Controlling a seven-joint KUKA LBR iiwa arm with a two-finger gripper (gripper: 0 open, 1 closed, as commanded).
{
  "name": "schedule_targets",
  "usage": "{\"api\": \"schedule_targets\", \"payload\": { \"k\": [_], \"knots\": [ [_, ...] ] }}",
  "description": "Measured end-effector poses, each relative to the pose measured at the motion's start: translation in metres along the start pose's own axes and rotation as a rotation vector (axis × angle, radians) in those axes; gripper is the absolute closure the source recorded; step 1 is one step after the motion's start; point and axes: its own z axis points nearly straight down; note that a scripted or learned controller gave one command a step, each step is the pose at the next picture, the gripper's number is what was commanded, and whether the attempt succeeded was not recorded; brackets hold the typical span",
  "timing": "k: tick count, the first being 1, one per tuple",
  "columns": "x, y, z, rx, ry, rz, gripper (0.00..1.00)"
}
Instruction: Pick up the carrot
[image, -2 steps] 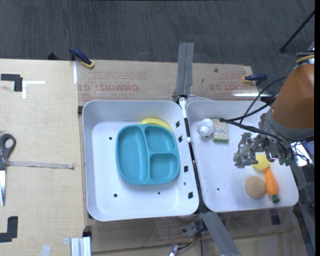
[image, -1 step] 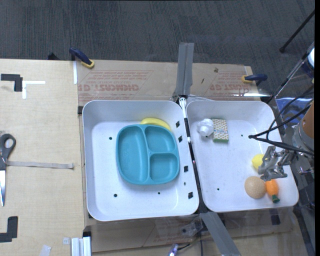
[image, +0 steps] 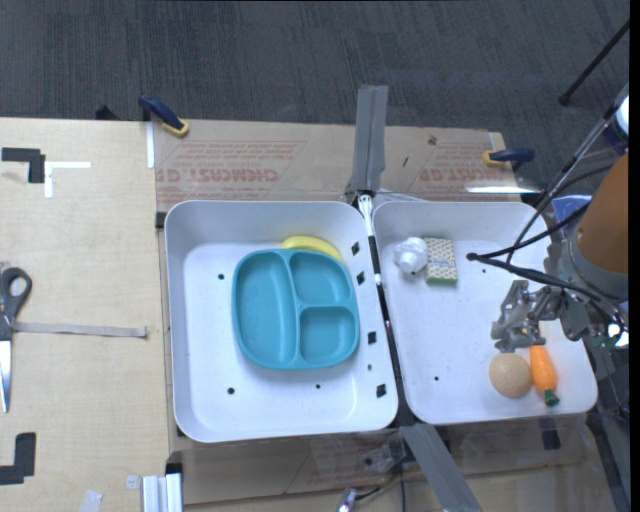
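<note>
Orange carrot (image: 543, 371) lying in right bin (image: 450, 395), near front-right corner, green stub end toward the front rim. Touching or just beside a tan round ball-like object (image: 510, 376) on its left; contact not resolvable. Gripper (image: 512, 330) low over right bin, just behind and left of carrot, above the tan ball. Fingers (image: 505, 338) pointing down, apparently with a narrow gap, nothing visible between them; carrot not gripped. Grey arm with orange band (image: 605, 225) entering from right edge, black cables (image: 520, 262) trailing across back-right of the bin.

Also in right bin, near back-left: white crumpled item (image: 410, 256) beside a greenish speckled sponge-like block (image: 439, 260), touching or nearly so. Well apart from carrot.

Left bin (image: 200, 390) holding a blue three-compartment plate (image: 296, 308), roughly centred. Yellow object (image: 312, 244) partly hidden behind plate's back edge; type unclear.

Bins side by side, joined by black clips (image: 380, 335) along the shared wall, sitting on cardboard sheet (image: 240, 162) over pale wooden tabletop (image: 80, 400). Blue-yellow clamps (image: 163, 114) at cardboard's back corners. Scissors (image: 8, 320) at far left edge of tabletop, black corner marks (image: 25, 160) nearby. Dark carpet (image: 250, 50) behind.
</note>
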Motion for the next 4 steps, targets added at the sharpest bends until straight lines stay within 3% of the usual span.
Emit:
{"api": "schedule_targets", "payload": {
  "k": [1,2,3,4],
  "knots": [
    [0.006,-0.007,0.021,0.000,0.002,-0.009,1.00],
    [0.001,-0.006,0.027,0.000,0.003,-0.128,1.00],
    [-0.010,-0.007,0.047,-0.001,0.003,-0.108,1.00],
    [0.000,-0.063,0.113,0.000,0.002,0.017,1.00]
  ]
}}
